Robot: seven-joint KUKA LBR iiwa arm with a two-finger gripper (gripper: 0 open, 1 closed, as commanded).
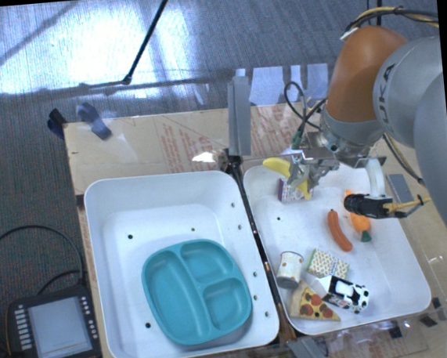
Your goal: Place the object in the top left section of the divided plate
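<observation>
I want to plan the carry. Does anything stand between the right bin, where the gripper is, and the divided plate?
Only the two bins' adjoining rims lie between the gripper and the teal divided plate. Nothing else visible stands there.

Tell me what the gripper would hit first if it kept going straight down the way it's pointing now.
Probably the small purple packet at the back of the right bin, just under the gripper. The banana lies close beside it, and depth is hard to judge from this slanted view.
</observation>
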